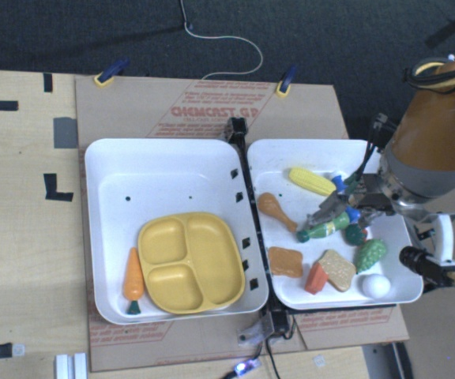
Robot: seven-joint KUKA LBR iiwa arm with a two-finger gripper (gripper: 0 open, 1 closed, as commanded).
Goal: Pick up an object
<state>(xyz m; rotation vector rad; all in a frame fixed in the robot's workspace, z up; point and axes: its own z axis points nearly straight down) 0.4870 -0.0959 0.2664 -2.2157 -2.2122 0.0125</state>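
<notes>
My gripper (323,215) is low in the right bin (291,158), reaching in from the right, with the grey and orange arm (429,144) behind it. Its tip lies just over a small green bottle (328,229) and close to a brown drumstick (278,210). A yellow corn cob (312,181) rests just behind it, with a blue piece (340,185) beside the corn. Whether anything is gripped is hidden by the dark gripper parts.
The right bin also holds a brown cracker (285,262), a red wedge (316,279), a toast slice (339,268), a green vegetable (370,253), a dark green ball (355,233) and a white egg (377,285). The left bin (117,164) holds a yellow divided plate (190,260) and a carrot (133,279).
</notes>
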